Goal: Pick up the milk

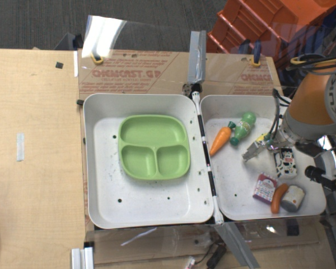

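- Wooden benchtop (33, 150) carries two shallow white bins side by side, with cardboard behind them.
- Left bin (101, 200) holds a green divided plate (154, 146), sitting well apart from the job in hand.
- Right bin (235, 198) gathers the toy groceries, likely so the arm (316, 108) reaches them from its side.
- Gripper (261, 147) hangs low in the right bin; whether it is wide or narrow cannot be told.
- Milk (285, 162), a cow-patterned carton, lies just beside the gripper, not visibly between its fingers.
- Carrot (220, 139), green bottle (244, 125), pink packet (264, 188) and a small can (292, 198) lie around; labels are too small to read.
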